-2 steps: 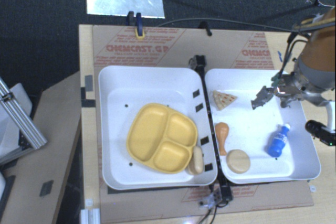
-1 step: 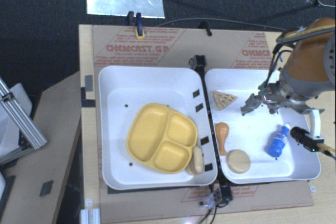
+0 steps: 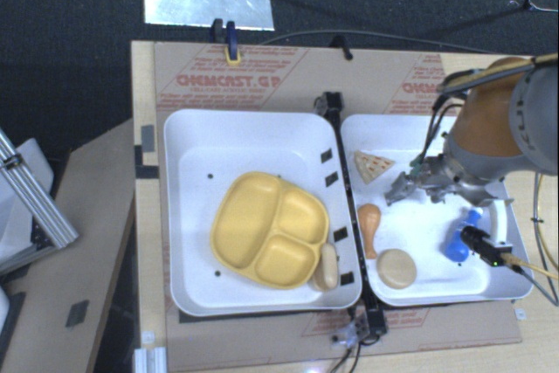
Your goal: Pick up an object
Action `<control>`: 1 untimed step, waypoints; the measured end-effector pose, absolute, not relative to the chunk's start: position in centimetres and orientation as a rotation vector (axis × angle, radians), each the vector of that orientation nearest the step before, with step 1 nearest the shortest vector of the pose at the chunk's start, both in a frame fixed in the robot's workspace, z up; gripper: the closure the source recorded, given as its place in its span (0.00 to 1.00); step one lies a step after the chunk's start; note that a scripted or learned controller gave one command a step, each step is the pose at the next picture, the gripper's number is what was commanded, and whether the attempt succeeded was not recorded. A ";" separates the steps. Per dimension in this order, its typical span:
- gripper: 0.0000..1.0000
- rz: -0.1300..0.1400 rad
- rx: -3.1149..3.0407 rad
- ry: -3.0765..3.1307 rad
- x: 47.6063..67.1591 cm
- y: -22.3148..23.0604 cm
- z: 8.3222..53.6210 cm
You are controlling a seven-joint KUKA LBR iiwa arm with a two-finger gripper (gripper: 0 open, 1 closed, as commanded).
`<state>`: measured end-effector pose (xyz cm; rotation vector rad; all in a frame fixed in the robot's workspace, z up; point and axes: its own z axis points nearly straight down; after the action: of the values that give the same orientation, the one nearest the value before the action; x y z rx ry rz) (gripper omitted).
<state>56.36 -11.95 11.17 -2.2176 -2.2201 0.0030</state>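
The gripper (image 3: 407, 186) hung low over the right bin (image 3: 395, 130); whether it was open could not be told. At ten o'clock from it lay a pizza slice (image 3: 373, 164); at seven o'clock, a drumstick (image 3: 370, 227) and a round bun (image 3: 396, 267); at four o'clock, a blue object (image 3: 458, 245). The left bin (image 3: 253, 128) held a yellow tray (image 3: 269, 229) and a pale roll (image 3: 327, 266).

In the right bin you have a tan pizza-slice piece (image 3: 374, 165) lying flat near the far left corner, an orange drumstick-shaped piece (image 3: 369, 228) lying lengthwise along the left wall, and a round beige disc (image 3: 396, 268) flat just beside its near end. A blue object (image 3: 458, 245) sits toward the right side. In the left bin, a yellow sectioned tray (image 3: 270, 229) lies flat, with a pale oblong piece (image 3: 327, 265) touching its near right edge.
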 end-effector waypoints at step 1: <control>1.00 -0.002 -2.221 -2.226 56.6 -12.0 12.6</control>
<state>56.56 -12.04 12.60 -2.2210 -2.2260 -0.0024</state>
